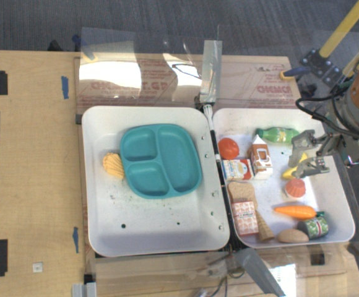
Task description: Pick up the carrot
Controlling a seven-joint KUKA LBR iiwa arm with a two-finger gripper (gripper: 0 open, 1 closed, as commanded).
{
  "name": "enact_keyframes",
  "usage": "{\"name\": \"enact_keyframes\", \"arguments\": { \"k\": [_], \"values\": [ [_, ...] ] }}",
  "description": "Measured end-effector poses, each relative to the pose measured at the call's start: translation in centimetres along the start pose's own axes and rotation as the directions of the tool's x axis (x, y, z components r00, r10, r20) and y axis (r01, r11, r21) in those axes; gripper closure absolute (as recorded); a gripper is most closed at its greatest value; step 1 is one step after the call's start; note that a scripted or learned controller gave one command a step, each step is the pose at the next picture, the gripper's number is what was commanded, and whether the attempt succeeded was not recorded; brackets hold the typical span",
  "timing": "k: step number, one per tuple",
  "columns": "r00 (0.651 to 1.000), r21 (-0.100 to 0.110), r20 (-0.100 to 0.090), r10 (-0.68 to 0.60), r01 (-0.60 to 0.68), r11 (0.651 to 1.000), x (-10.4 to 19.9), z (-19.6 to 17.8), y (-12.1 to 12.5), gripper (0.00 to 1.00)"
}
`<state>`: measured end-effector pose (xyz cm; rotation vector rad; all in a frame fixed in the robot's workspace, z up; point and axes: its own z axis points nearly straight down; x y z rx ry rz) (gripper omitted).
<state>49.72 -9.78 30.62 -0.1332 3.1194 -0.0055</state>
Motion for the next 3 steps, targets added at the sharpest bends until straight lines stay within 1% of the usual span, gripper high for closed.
{"name": "enact_keyframes", "arguments": {
  "k": [1,2,3],
  "values": [
    [0.991,-0.007,-0.019,-0.13,0.13,0.992,-0.1,5.7,-9.0,1.0],
    [0.941,-0.001,-0.005,-0.339,0.339,0.941,-4.7,-3.1,-13.1,1.0],
    [0.808,-0.011,-0.006,-0.589,0.589,0.808,-12.4,2.0,-13.1,1.0]
  ]
}}
